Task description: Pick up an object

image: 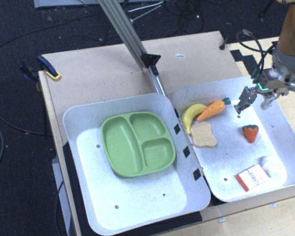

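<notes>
**Fingers spread above the right bin, nothing taken yet**

Fingers (245,104) on the gripper (256,100) look parted, one dark tip reaching toward the bin's middle and the other nearer the arm (294,54), with only white bin floor showing between them. From where I stand it has hold of nothing, though the tips are small and dark, so I would not swear to how wide the gap is.

Nearest below them sits the strawberry (251,133), a small red toy near the middle of the right bin (292,134). It looks light, hard and smooth, rounded enough to squirt sideways; a grip across its widest part seems safest.

Further left, the carrot (211,110) lies touching the banana (192,114), with the bread slice (203,135) just below them. The carrot is long and stiff, best pinched across its middle. The bread is flat and hard to get under.

Toward the near edge lies a small red and white box (253,176), flat-sided and easy to pinch.

The left bin (89,170) holds a green divided plate (138,143).
</notes>
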`<action>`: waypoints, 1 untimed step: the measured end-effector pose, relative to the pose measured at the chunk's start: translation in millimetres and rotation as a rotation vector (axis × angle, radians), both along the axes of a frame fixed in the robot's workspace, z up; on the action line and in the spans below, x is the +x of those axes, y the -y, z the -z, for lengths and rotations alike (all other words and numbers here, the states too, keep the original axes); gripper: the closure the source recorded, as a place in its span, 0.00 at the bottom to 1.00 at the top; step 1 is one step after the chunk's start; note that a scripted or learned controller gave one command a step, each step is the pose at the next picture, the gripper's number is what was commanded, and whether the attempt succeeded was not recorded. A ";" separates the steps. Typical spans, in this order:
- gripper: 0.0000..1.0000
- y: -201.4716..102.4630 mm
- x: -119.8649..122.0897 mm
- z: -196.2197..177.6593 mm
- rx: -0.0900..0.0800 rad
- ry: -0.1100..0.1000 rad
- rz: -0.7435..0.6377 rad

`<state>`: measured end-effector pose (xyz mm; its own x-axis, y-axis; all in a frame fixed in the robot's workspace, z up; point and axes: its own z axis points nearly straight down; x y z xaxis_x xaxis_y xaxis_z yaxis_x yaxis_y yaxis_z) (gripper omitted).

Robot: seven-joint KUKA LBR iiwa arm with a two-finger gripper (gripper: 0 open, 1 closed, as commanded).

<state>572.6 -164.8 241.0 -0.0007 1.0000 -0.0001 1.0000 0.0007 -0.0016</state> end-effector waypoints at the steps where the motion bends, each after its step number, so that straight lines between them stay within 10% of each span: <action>1: 0.00 0.0 0.5 -0.8 0.000 0.002 0.000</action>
<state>573.1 -164.8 241.8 -0.0010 1.0000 -0.0004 1.0000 0.0010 0.0002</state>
